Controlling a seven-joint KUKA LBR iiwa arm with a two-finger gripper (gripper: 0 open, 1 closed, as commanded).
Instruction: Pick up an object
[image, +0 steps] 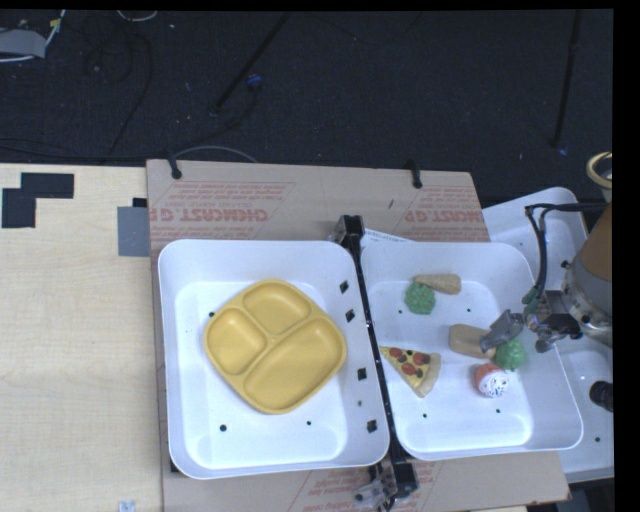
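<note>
Underneath, brown cardboard (300, 205) on pale wood bench (70, 350), dark floor beyond; tool (505, 335) grip unclear.

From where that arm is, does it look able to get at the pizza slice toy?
Probably yes. The pizza slice lies flat and uncovered in the right bin, nothing on top of it. The end effector hovers nearby, over a green ball and tan piece.

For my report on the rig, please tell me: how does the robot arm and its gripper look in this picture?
The gripper is small, of grey metal with dark parts, and reaches over the right bin. Behind it sits a pale grey, rounded wrist, with an orange-brown part of the arm above. A thin black cable loops beside the arm.
</note>
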